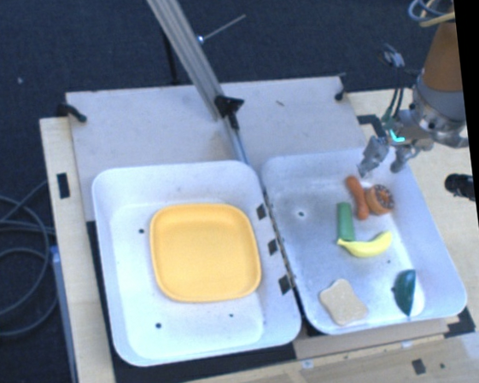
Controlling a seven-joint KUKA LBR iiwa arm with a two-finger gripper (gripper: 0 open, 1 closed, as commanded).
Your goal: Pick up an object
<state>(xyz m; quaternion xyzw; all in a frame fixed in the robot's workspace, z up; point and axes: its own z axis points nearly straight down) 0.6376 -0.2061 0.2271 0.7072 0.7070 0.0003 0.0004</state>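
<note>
You saw the arm [444,77] cut off by the right edge, so everything behind the orange band stayed out of sight. The end effector [386,158] was small and soft in focus; you could not tell how its fingers stood. Just below it, the round orange-brown object [381,198] beside the sausage [357,196] was too blurred to identify. Further below and slightly right, the teal object [405,290] at the bin's near corner had no readable shape. Far to the left of the end effector, the cables [6,256] ran off the left edge, and the surface [86,350] was cropped at the bottom.
</note>
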